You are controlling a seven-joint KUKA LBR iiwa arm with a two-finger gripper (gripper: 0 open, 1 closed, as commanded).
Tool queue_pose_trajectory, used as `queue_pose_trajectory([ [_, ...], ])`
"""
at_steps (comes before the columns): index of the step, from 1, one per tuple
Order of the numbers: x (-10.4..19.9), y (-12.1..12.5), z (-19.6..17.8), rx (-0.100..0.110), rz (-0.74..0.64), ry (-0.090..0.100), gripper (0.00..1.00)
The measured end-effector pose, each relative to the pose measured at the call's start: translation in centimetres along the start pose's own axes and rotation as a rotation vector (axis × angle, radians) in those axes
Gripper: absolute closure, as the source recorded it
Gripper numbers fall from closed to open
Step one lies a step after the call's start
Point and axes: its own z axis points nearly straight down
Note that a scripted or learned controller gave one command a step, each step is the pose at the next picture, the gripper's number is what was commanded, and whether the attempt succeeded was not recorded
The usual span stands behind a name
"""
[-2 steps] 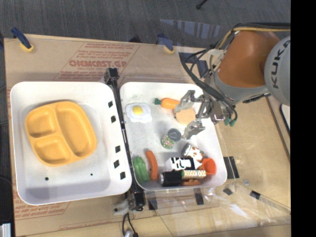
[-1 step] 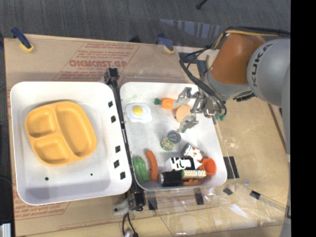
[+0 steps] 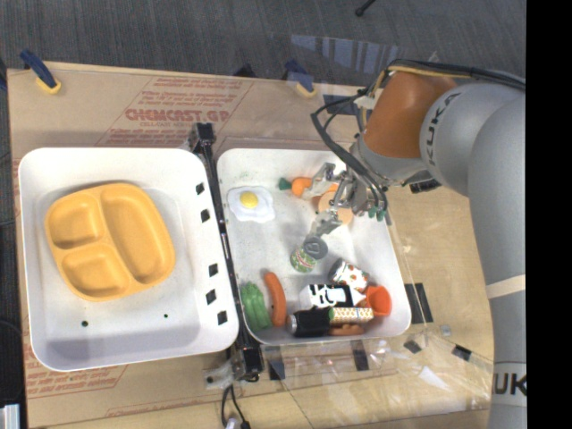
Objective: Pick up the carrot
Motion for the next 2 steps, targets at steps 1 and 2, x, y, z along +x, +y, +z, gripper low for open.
queue_pose_trajectory([
  [1,-0.4,0.2,-1.4,0.002,-0.005,-0.017,1.0],
  [2,7.6,-1.1,0.1,0.0,-0.234,-0.014,1.0],
])
